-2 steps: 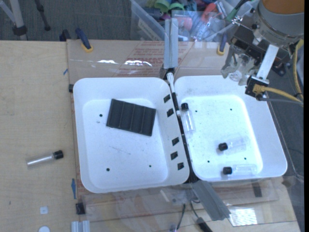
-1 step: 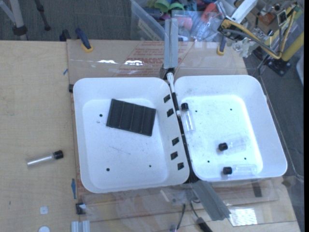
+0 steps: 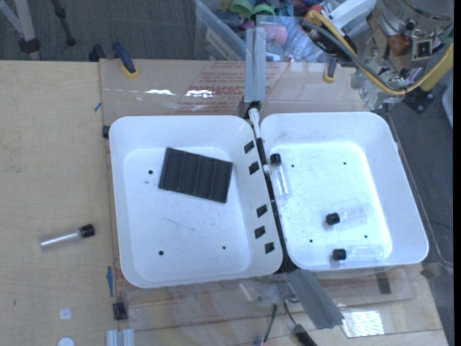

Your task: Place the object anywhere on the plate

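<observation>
1. The pale wooden tabletop [image 3: 50, 157] carries two shallow white plastic bins side by side, the left bin [image 3: 133, 265] and the right bin [image 3: 407, 225], their inner rims touching along the middle.
2. The grey arm's wrist [image 3: 403, 20], trailing yellow and black cables, hangs at the upper right, above and beyond the right bin's far corner. The end effector is in that tangle, and I cannot tell what state it is in.
3. A dark, ribbed rectangular plate [image 3: 196, 174] lies flat in the left bin, slightly skewed, towards its far side.
4. Three clear, black-capped plastic vials lie in the right bin: one against the dividing rim [image 3: 278, 176], one near the middle [image 3: 347, 217], one by the near wall [image 3: 356, 254]. A fourth vial [image 3: 65, 236] rests on the tabletop, well left of the bins.
5. Judging from this, the task has not begun: no vial is gripped. The next move calls for descending over one vial, probably the middle one, closing across its narrow body, then carrying it to the plate.
</observation>
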### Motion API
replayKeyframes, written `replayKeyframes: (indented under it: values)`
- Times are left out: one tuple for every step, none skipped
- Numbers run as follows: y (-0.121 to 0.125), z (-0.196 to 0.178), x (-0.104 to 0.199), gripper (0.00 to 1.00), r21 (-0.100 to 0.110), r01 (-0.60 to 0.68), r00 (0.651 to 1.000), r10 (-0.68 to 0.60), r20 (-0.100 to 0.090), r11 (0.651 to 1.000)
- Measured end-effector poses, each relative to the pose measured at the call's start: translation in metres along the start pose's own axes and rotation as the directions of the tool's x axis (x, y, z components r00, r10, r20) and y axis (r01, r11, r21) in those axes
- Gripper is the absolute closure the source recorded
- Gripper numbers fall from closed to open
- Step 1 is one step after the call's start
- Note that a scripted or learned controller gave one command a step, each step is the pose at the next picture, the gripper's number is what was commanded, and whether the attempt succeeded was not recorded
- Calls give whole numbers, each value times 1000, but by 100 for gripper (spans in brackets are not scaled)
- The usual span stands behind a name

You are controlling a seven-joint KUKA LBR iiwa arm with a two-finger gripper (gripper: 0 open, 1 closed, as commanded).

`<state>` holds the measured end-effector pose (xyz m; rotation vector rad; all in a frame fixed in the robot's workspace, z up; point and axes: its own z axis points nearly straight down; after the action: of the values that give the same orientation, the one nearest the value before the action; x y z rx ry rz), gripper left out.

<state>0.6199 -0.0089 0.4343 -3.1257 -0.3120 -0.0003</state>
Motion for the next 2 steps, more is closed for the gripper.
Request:
replayKeyframes:
  values:
    - [-81,131,-72,100,1,152,988,-152,3,988]
    - [-87,0,-3,100,0,232,973,-232,0,973]
